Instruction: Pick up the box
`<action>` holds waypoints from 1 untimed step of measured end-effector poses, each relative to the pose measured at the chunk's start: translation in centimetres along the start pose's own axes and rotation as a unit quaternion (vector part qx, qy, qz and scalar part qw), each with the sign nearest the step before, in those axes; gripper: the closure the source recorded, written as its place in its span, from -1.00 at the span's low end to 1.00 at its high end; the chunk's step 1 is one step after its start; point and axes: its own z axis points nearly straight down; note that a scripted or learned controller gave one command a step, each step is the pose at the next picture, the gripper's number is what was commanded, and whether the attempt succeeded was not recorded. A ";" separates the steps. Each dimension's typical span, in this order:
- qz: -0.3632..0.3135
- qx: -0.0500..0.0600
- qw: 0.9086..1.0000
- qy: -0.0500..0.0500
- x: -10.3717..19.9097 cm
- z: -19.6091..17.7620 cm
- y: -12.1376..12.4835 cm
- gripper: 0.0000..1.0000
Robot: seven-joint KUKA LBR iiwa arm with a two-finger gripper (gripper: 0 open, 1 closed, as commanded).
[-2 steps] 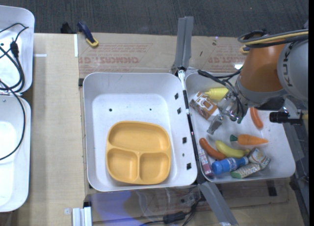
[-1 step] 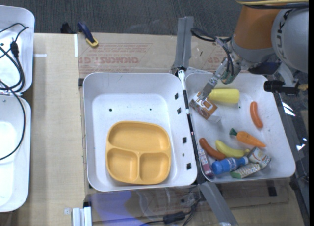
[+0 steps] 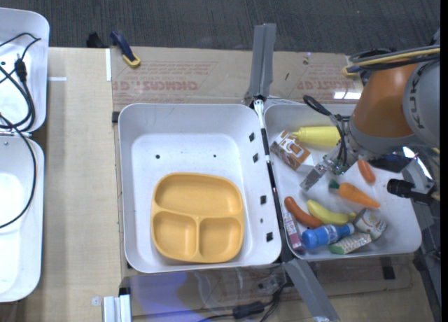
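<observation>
Gripper [image 3: 316, 176] hanging low over the right bin [image 3: 413, 240] — fingers apart, clamping nothing.
Box [image 3: 290, 151] lying tilted in that bin's upper left, just beside the gripper, near a yellow bottle [image 3: 317, 136]; a carrot [image 3: 358, 194] and banana [image 3: 328, 211] lying below — yellow plate [image 3: 198, 217] sitting in the left bin [image 3: 133, 173].

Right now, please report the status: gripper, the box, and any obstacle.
Gripper low in right bin, holding nothing. Box lies just left of it, ungrasped. Yellow bottle close behind box; carrot to gripper's right.
</observation>
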 end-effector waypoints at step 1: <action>0.035 0.003 0.999 0.004 -1.2 0.1 4.5 -1.00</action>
